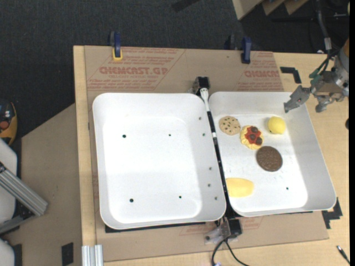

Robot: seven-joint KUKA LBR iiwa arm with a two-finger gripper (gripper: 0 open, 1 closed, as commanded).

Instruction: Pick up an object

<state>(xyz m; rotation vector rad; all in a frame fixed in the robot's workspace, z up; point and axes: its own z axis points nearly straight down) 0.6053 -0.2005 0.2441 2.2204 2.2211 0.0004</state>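
Five small items lie in the right-hand bin; entries follow.

- Right bin (310, 165): shallow, white, right half of the frame, touching its neighbour along the centre seam.
- Left bin (111, 165): shallow, white, left of centre, with four dark dots on its floor.
- Cookie (229, 125): pale with dark chips, upper left part of the right bin.
- Red-topped disc (252, 137): yellowish base with red and dark topping, just right of and below the cookie.
- Yellow ball (277, 125): lemon-like, right of the red-topped disc, near but apart from it.
- Brown disc (269, 158): dark, round, flat, just below the red-topped disc.
- Yellow lump (239, 187): pale, oblong, lower left of the right bin, close to the centre seam.
- Hand (313, 98): upper right of the frame, over the far right corner of the right bin, fingers spread apart, nothing between them; well apart from all five items.
- Table (166, 65): brown board under both bins, printed with red lettering, blue clamps on its far edge.
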